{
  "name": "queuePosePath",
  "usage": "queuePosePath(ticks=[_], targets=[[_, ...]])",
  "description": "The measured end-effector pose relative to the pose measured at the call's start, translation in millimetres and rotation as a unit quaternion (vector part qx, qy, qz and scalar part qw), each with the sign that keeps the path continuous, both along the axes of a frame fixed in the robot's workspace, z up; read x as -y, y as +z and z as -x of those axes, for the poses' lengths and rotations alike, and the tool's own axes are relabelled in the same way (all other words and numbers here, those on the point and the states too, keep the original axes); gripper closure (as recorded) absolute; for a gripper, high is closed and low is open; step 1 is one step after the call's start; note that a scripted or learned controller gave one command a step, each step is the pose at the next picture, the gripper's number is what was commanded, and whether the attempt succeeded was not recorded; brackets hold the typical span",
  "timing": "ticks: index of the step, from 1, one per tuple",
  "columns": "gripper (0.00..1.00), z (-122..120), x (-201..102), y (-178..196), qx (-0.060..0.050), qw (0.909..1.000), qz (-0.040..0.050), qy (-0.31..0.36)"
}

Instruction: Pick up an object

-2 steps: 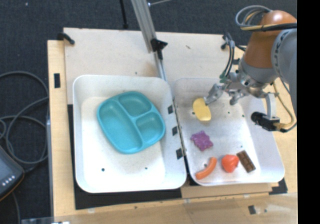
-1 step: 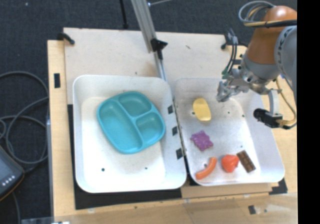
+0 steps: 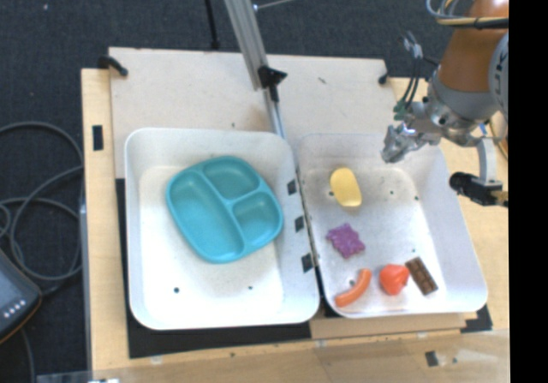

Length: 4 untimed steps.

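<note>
Bins sit side by side on the bench, with no legible writing anywhere. Left bin (image 3: pixel 145 287) holds a teal divided plate (image 3: pixel 224 208) with bare floor around it. Right bin (image 3: pixel 454 244) has open room in its middle. A yellow piece (image 3: pixel 346 187) lies near the far wall, a purple piece (image 3: pixel 346 241) centrally, and an orange carrot (image 3: pixel 354 287), a red piece (image 3: pixel 393 278) and a brown block (image 3: pixel 421 276) along the near edge. Gripper (image 3: pixel 396 146) hangs over the far right corner, holding nothing visible.

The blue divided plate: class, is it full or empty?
Empty. The blue plate lies flat in the left bin, and all three of its sections show bare blue surface with nothing in them.
</note>
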<state>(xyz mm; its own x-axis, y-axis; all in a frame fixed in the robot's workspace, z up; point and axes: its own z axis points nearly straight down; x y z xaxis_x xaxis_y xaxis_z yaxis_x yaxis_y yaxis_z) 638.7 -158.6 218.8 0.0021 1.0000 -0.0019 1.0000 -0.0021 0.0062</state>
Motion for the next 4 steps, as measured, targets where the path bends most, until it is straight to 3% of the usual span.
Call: queuePosePath(ticks=[1, 4], targets=[[1.0, -1, 2, 18, -0.001, 1.0, -0.0004, 0.001], [1.0, 12, -163, 6, -0.003, 1.0, -0.0017, 0.005]])
